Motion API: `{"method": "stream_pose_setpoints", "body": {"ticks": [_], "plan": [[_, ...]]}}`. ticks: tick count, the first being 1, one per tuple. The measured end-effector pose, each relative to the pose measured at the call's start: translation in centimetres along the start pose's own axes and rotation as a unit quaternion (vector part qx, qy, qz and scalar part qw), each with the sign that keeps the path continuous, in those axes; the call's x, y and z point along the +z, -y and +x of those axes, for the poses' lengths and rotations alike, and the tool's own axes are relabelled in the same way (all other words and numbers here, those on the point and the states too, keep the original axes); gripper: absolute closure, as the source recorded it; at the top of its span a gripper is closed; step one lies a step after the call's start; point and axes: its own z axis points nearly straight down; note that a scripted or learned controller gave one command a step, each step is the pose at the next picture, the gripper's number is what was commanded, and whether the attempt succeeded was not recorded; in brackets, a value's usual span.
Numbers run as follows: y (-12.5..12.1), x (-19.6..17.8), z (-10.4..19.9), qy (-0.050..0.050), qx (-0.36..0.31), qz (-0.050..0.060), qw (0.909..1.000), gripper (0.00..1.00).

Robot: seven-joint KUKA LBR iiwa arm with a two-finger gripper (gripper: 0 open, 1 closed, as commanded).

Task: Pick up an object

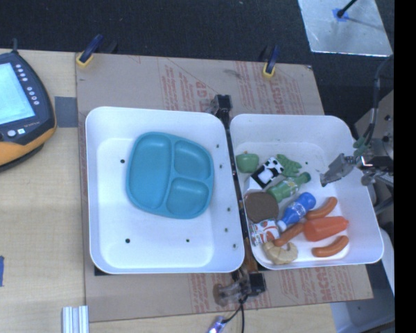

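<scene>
Wooden bench point(35, 214) carries two white bins | right bin point(291, 125) holds our toy clutter | gripper point(347, 166) hovers at its right side, fingers spread, pinching nothing | orange carrot point(324, 228) lies just below-left of fingertips, apart | we judge it light, stiff, slick plastic: grasp across mid-body.

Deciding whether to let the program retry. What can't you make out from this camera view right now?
- Hand: at the right bin's right side, partly cut off by the frame edge; its state is unreadable.
- Toy pile: items overlap; the brown disc covers what lies beneath.
- Black-and-white toy: too small to identify.
</scene>
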Motion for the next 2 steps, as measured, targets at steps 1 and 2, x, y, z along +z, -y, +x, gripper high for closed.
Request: {"method": "stream_pose_setpoints", "body": {"ticks": [1,2], "plan": [[0.8,15.2,-4.0,-0.001,0.0,0.002,1.0,0.0],[-4.9,19.2,1.4,0.0,-0.002,0.0,1.0,0.0]]}}
